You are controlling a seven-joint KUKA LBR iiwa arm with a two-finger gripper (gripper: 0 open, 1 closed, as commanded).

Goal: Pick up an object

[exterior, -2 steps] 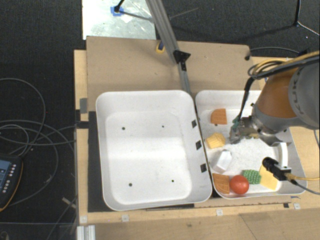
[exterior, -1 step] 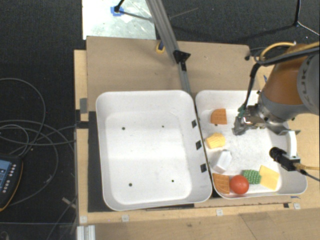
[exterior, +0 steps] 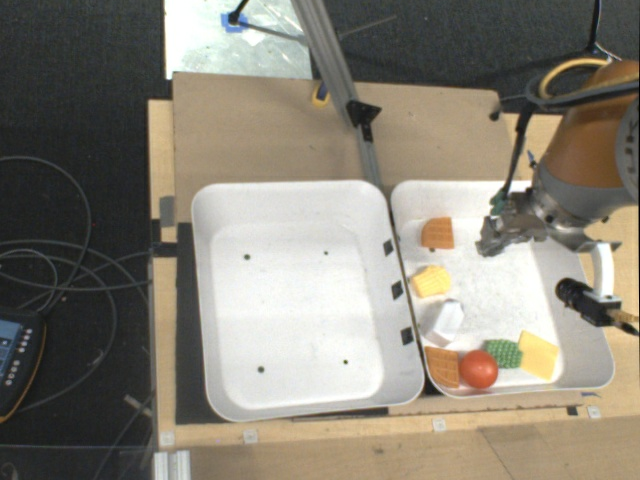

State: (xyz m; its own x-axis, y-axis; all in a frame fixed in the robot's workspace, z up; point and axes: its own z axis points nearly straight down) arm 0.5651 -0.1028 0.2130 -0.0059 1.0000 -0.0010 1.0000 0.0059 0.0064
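Two white bins sit side by side on a tan bench, seen from above at a slant. Cables [exterior: 60, 258] loop over dark carpet at far left, near a handheld pendant [exterior: 18, 353] at the frame's edge. Next comes the left bin [exterior: 215, 208], its floor marked by four small dark dots. A grey pole [exterior: 330, 58] slants down from the top to the seam between the bins. The right bin [exterior: 590, 368] holds the objects: an orange waffle-like piece [exterior: 437, 233] toward the far side, a yellow corn-like piece [exterior: 431, 282] nearer, then a white crumpled item [exterior: 446, 317]. Along the near wall lie another orange piece [exterior: 443, 365], a red tomato [exterior: 479, 369] touching it, a green knobbly piece [exterior: 505, 352] and a yellow wedge [exterior: 538, 354]. The gripper [exterior: 493, 240] hangs over the right bin's far half, just right of the waffle-like piece and apart from it; nothing is seen between its fingers, and whether they are open or closed cannot be told. The arm [exterior: 590, 158], orange-banded, reaches in from the right. A pale patch of floor [exterior: 230, 23] lies beyond the bench.
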